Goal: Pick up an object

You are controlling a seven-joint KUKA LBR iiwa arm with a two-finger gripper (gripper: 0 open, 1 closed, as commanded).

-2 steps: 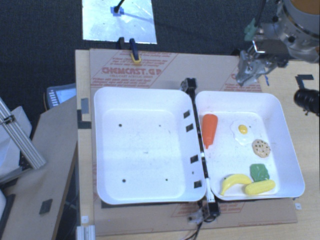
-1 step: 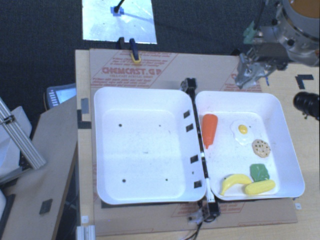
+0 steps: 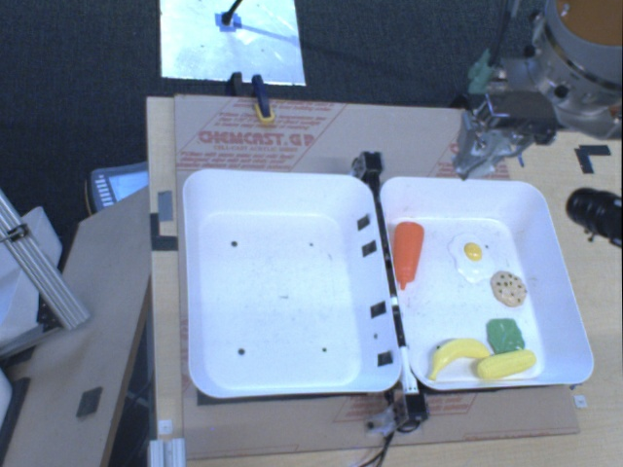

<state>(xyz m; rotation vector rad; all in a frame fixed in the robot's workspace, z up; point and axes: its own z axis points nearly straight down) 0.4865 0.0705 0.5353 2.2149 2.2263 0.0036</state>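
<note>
gripper (image 3: pixel 474 159): above far rim of right white plastic bin (image 3: pixel 560 290), nothing held; finger state can't tell
risk: flat white fried-egg toy (image 3: pixel 471 256) may slip any pinch

Arm (image 3: pixel 584 27) enters upper right; gripper (image 3: pixel 477 159) points down, nothing held.

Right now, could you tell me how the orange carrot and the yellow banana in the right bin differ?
The orange carrot lies lengthwise at the right bin's left wall, tapering toward the front; the yellow banana lies crosswise near the front edge. The carrot is straight, the banana curved. Both lie flat, untouched by the gripper.
</note>
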